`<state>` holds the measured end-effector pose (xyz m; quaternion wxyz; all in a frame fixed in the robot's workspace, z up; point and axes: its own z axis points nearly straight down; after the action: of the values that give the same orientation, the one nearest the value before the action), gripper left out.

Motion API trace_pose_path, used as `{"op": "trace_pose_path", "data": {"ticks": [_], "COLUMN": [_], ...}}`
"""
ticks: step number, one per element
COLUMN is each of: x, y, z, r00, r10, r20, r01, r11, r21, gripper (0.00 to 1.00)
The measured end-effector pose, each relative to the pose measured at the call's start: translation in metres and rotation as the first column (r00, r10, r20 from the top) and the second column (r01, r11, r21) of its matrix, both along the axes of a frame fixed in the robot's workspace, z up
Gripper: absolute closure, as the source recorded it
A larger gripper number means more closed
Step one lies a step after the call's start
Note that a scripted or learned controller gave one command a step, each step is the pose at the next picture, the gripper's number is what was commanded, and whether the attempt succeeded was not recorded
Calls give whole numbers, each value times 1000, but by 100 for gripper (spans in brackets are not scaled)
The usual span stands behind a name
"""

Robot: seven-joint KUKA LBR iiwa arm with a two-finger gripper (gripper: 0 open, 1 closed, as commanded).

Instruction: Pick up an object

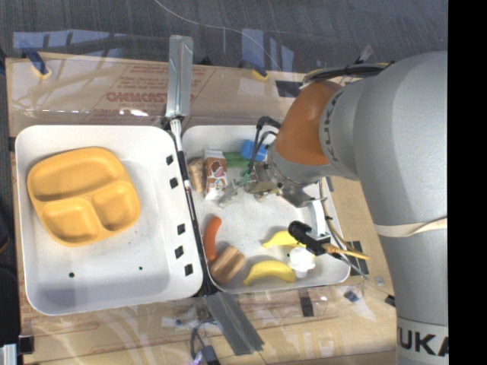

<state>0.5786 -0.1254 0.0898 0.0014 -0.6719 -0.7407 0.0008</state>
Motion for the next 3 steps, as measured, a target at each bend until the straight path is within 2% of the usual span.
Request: {"op": "trace_pose_path", "data": {"ticks": [1, 2, 3], "x": [68, 25, 44], "y": [-23, -2, -9], "z": [1, 59, 17], "r00": [964, 988, 980], "r10": [-264, -154, -196], "r20": [-8, -1, 29], "r01": [264, 154, 196], "r11": [965, 988, 981], "r21": [-2, 0, 4], "gripper": [0, 0, 0]}}
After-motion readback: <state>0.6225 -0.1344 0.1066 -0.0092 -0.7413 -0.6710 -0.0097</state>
